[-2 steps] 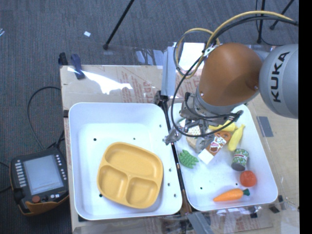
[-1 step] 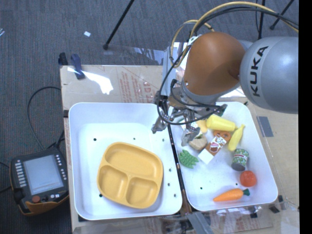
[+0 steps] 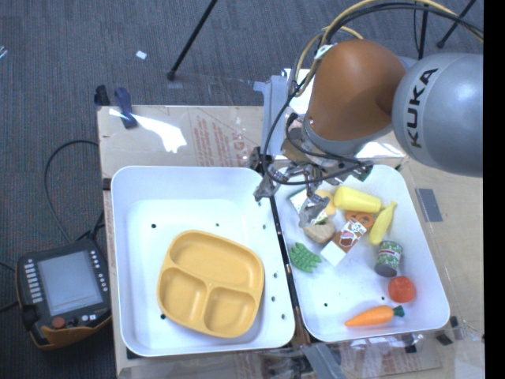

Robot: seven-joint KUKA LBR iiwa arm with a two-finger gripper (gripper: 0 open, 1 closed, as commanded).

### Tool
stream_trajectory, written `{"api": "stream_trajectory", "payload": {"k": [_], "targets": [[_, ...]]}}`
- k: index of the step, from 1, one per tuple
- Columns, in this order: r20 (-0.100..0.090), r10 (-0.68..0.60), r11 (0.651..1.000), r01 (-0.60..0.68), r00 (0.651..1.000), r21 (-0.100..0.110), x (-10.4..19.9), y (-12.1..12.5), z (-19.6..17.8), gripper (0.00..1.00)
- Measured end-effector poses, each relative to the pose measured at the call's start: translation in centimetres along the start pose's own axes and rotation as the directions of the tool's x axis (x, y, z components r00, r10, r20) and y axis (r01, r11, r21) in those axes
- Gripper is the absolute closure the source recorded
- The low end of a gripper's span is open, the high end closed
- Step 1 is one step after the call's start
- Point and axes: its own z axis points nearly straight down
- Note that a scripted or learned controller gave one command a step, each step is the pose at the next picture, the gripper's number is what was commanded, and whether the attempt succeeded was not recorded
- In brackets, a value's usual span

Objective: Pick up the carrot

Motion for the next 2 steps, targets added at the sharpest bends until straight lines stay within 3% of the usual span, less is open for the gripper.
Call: {"api": "stream_trajectory", "payload": {"k": [1, 2], "targets": [[0.001, -0.157, 0.988, 0.157, 0.988, 0.001, 5.2, -3.4, -3.6, 0.0], [0.001, -0.124, 0.992, 0.124, 0.992, 0.0, 9.0, -4.8, 6.1, 0.0]]}}
